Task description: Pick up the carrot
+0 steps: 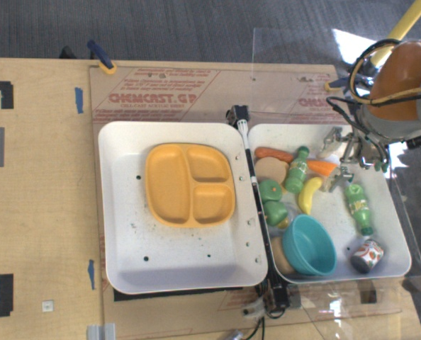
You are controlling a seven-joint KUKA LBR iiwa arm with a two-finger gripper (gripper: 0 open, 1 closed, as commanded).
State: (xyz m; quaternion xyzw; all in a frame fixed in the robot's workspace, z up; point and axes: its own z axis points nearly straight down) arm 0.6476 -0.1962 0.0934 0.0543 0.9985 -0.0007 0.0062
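From my remote station I see the gripper (pixel 346 163) over the upper right part of the right bin (pixel 402 243), hanging below the grey arm (pixel 398 76) with its orange band. The metal parts of the claw are small and mixed with cables, so I cannot tell if it is open or closed, and I see nothing held in it.

The carrot (pixel 273 154) lies in the upper left part of the same bin, just above a tan round food piece (pixel 271 168). Its thin end points right, toward a green bottle (pixel 296 168) that seems to lie over it; a second orange piece (pixel 322 166) shows on the other side of this bottle, near the gripper, and may belong to the same carrot. A yellow banana (pixel 307 194), a teal bowl (pixel 310 244), another green bottle (pixel 358 207) and a small can (pixel 366 255) are also in this bin. The left bin (pixel 125 261) holds a yellow divided plate (pixel 191 184).

In my judgement the task is at its beginning: the carrot rests in the bin, not lifted. What remains is to bring the claw left over the carrot, go down, close and lift.
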